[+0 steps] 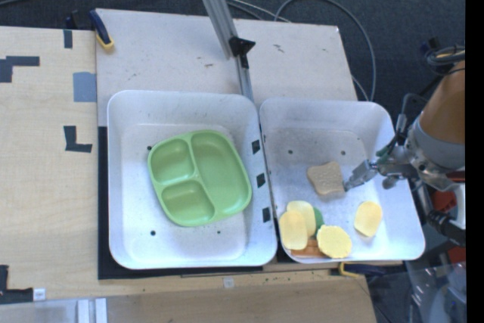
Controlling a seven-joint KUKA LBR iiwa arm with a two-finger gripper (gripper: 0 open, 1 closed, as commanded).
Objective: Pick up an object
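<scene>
Yellow slices [333, 240] crowd the front; pincer [352, 181] touches tan bread [326, 178], its opening unclear.

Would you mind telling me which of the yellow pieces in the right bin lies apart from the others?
The yellow piece near the bin's right wall; the other yellow pieces cluster together at the front edge.

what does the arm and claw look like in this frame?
Grey arm with a broad orange band above the wrist. The claw is slim, dark grey metal, on a cluttered wrist block with greenish fittings. Dark cables loop nearby.
</scene>
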